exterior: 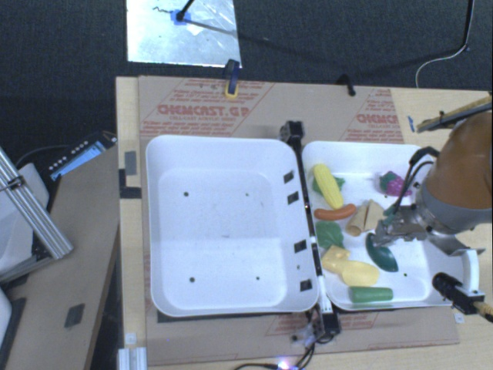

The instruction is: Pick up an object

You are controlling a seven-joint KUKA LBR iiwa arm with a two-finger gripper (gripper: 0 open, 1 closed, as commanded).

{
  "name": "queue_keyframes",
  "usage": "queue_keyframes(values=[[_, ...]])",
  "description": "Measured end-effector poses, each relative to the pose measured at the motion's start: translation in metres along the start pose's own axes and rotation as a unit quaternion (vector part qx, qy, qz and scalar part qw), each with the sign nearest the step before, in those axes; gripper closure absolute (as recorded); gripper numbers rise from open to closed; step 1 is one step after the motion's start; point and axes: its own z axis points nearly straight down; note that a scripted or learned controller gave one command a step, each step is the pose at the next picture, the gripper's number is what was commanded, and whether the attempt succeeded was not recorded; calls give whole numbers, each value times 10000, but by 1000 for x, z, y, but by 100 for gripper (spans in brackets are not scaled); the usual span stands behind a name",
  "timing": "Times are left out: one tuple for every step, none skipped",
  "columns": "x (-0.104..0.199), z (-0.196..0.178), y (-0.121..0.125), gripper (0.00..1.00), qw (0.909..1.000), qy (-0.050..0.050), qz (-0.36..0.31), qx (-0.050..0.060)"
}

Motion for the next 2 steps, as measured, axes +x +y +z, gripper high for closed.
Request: queue_keyframes(values=[[117, -41, 27, 100, 10000, -1, -41, -60], [157, -13, 96, 100, 10000, -12, -8, -47]])
